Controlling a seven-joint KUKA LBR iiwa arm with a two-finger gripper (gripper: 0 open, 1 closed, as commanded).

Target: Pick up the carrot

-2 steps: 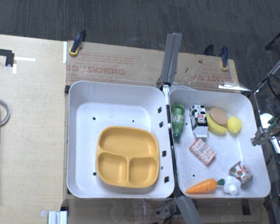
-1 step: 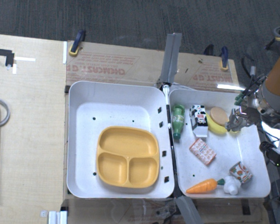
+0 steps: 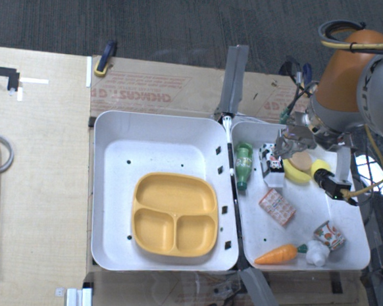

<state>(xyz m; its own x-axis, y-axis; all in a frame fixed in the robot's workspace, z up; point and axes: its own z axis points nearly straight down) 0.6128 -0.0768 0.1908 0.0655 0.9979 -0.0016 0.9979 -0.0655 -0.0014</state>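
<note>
The orange carrot lies on its side near the front edge of the right bin, its green top pointing right. My gripper hangs over the far part of that bin, just above a yellow fruit. It is well back from the carrot. Nothing shows in its grasp.
The right bin also holds a green bottle along its left wall, a red patterned packet, a small carton, a white lump beside the carrot's top and a black-and-white item. A yellow divided plate sits in the left bin.
</note>
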